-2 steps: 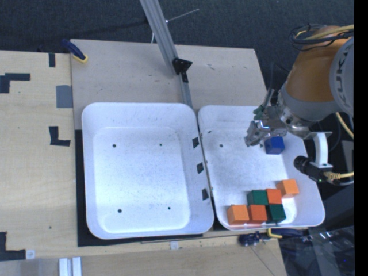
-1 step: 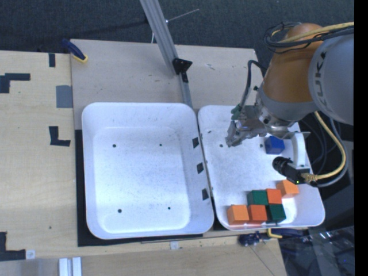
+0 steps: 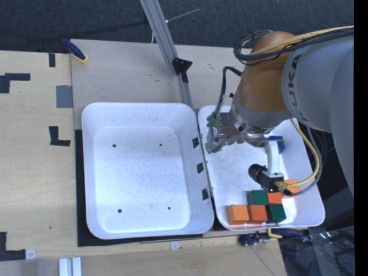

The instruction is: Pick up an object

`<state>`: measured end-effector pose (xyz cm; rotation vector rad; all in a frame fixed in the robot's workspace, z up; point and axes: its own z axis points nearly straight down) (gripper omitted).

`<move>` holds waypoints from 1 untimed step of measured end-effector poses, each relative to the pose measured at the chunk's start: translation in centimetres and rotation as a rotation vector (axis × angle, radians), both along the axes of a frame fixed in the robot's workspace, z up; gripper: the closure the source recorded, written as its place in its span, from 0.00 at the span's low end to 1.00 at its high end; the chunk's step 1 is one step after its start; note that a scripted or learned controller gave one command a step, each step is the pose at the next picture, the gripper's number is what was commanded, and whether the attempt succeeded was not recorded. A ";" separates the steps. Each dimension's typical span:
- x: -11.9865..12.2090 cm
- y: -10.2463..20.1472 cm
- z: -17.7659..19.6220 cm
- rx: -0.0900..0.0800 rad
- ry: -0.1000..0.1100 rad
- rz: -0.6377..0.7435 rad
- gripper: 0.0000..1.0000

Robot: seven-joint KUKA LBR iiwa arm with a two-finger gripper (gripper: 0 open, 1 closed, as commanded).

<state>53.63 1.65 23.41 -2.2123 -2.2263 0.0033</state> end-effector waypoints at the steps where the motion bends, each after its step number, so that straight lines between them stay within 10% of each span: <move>1: -0.9 5.3 0.9 0.001 -0.002 0.002 1.00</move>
